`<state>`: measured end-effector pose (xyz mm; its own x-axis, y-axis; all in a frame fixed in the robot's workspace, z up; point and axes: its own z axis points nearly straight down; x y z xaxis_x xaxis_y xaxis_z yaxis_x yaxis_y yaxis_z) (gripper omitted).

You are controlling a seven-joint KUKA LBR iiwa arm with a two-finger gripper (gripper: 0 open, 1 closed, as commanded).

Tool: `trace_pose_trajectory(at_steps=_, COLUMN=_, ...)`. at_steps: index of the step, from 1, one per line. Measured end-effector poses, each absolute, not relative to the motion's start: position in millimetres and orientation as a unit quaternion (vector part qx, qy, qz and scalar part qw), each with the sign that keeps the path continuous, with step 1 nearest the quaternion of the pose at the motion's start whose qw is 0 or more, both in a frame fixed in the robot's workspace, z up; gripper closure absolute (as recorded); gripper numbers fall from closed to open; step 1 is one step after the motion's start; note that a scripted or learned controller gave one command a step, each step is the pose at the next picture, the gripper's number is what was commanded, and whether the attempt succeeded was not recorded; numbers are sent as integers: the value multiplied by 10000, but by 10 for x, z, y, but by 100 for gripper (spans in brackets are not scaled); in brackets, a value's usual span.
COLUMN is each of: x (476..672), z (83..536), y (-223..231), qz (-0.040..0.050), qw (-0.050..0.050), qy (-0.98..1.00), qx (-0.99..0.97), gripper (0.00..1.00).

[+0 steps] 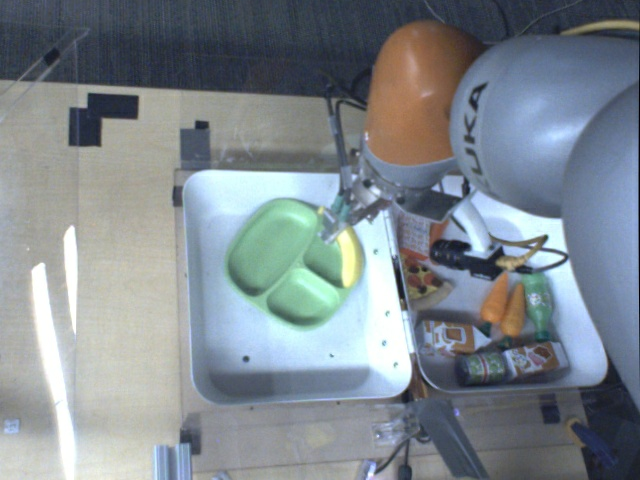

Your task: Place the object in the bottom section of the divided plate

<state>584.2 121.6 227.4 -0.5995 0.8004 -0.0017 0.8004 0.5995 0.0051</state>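
Fingers point(334, 220) over divided plate point(290, 258), tips blurred; yellow object point(350, 259) half hidden.

Single cam, fixed above bench point(110, 268), looking down at slant. Far edge of bench toward top of frame, dark floor strip beyond it; near edge at bottom. Mid-distance: left bin point(215, 368) fully in frame, centre; right bin point(590, 353) cut partly by arm. Arm point(540, 108) enters from right, close to lens, bulks large, blocks upper right. Bare bench fills left third, w/ glare streaks, maybe from clear panel. One view, so no overlap w/ another.
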Motion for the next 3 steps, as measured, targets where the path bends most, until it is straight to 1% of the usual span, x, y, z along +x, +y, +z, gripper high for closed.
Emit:
trace_pose_trajectory(at_steps=1, x=5844, z=2276, y=1213, qz=21, qw=20, qy=8942, qx=4478, gripper=0)
trace_pose_trajectory(at_steps=2, x=5445, z=1168, y=1585, qz=99, qw=191, qy=9695, qx=2442, gripper=0)
trace_pose_trajectory(at_steps=3, x=6285, z=2325, y=1475, qz=20, qw=37, qy=9890, qx=1476, gripper=0)
